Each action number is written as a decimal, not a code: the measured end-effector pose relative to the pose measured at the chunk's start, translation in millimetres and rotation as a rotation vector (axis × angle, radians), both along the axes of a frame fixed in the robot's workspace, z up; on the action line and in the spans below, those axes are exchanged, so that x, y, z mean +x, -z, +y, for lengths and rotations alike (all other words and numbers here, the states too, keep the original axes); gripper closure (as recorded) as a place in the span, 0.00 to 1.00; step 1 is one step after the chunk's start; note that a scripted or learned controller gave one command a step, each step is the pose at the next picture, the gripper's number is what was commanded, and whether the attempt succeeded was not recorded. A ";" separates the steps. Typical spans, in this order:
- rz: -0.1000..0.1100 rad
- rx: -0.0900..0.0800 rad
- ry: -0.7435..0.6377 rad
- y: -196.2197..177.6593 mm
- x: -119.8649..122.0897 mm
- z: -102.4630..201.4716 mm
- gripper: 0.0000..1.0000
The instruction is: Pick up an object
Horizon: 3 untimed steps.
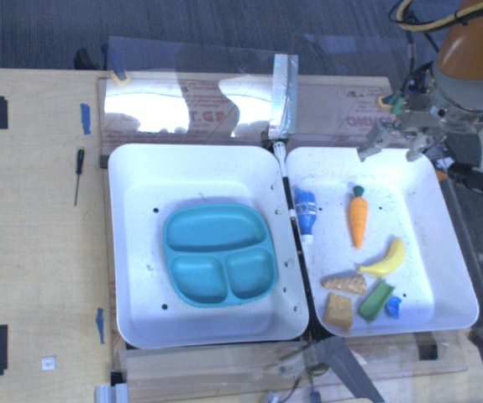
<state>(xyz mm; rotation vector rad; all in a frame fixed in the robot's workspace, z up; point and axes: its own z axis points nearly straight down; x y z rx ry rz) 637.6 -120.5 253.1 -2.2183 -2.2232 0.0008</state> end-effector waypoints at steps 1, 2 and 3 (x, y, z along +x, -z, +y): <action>-0.009 -0.003 -0.148 155.1 -19.2 20.8 0.00; -0.010 -0.003 -0.146 146.1 -19.1 20.1 1.00; -0.015 0.000 -0.140 34.9 -6.6 77.6 1.00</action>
